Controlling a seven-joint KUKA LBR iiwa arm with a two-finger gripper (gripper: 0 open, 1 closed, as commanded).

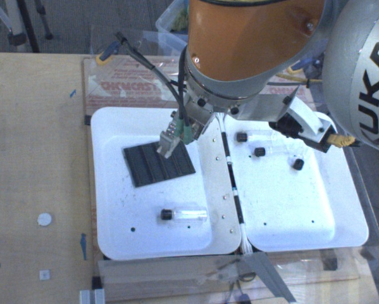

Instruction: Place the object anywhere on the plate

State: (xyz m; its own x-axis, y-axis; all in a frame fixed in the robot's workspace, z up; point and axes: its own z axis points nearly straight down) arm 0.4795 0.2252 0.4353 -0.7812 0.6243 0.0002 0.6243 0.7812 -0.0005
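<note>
Though the arm (259, 30) bulks over the top of the scene, grey shell and orange band hiding much of the far rim, both bins lie plainly below it on the table (31, 138). Each is shallow and white; they sit side by side, edges touching along the middle seam. Inside the left bin (113, 233) lies the plate (152, 164) — a dark ribbed rectangle, slightly skewed, in the far half. Nearer the camera in the same bin, well apart from the plate, rests a vial (184, 215), clear with a dark cap, on its side. The right bin (303, 220) carries three small dark pieces (259, 151) scattered toward its far side, with faint clear bodies that may be more vials; I cannot tell.

The gripper (170, 143) hangs over the plate's far right corner, its tip at or just above the ribbed surface. Something pale sits at the tip, but whether that is the fingers themselves or an object between them is too blurred to judge, so its grip state I cannot tell.

As a judgement: the task looks to be at the placing step — the gripper is already over the plate. Nothing can be seen lying free on the plate, so the release and withdrawal seem left to do. If nothing is carried, the vial in the left bin remains unplaced.
</note>
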